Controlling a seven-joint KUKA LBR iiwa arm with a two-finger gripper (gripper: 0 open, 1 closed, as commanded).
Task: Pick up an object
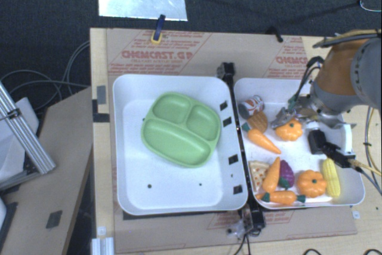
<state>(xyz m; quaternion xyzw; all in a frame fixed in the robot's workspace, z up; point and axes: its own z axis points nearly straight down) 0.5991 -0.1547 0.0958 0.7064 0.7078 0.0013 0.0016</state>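
- The grey arm with its orange band reaches in over the right shallow white bin (352,188), and its two-finger gripper (285,119) sits low near the middle of that bin.
- The gripper tips hang just at the small orange plastic pumpkin (289,131), touching or nearly touching its top; whether they are spread or pressed together I cannot tell.
- That pumpkin rests on the bin floor, beside a long orange plastic carrot (263,141), so I judge the pick not yet made.
- Other toy foods lie toward the bin's near edge: a second orange pumpkin (311,183), a yellow corn cob (331,177), a purple eggplant (286,172).
- The left white bin (128,128) bears a green divided plastic plate (181,128).
- Left to do: close on one object and lift it clear.
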